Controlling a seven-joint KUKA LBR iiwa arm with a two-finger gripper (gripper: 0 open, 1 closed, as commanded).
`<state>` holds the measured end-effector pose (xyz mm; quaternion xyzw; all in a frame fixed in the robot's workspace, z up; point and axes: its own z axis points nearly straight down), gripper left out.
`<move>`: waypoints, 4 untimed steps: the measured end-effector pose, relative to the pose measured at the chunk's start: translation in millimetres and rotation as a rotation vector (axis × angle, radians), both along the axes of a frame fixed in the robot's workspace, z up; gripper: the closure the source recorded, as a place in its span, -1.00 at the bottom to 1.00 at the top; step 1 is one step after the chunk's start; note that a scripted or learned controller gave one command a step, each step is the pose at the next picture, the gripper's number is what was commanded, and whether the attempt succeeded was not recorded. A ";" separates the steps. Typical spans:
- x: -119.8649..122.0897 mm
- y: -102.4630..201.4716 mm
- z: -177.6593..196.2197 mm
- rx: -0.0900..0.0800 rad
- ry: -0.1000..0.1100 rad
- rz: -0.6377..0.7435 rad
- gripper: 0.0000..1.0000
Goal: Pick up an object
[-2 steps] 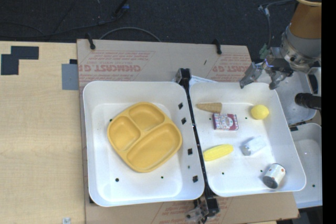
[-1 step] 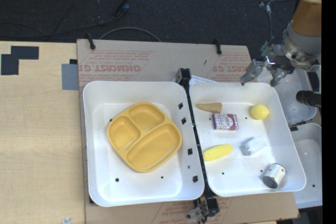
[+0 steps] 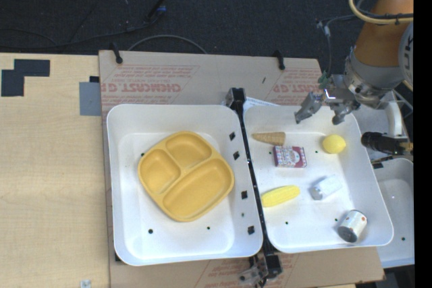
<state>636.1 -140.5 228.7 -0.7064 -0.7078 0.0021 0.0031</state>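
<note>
Under bins, cardboard (image 3: 202, 81) lettering, seemingly mirrored.

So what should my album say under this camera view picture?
Robot gripper open above the right bin of toys; yellow tray waits left.

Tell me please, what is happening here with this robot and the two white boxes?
A grey and orange robot arm reaches in from the right, and its gripper hangs open above the far edge of the right bin, holding nothing. In that bin lie a cone, a small pink box, a lemon, a corn cob, a grey piece and a small can. The left bin holds a yellow divided plate. Nothing has been picked up yet.
</note>
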 end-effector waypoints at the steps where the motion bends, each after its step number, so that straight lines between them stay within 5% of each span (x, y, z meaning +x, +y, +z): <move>1: 4.8 1.7 -62.4 -0.001 -0.001 -0.001 -1.00; 2: 1.1 5.1 -126.2 0.000 0.001 -0.001 -1.00; 3: 2.2 4.4 -112.4 -0.001 -0.003 -0.002 1.00; 4: -5.2 7.2 -53.7 -0.002 -0.009 -0.004 1.00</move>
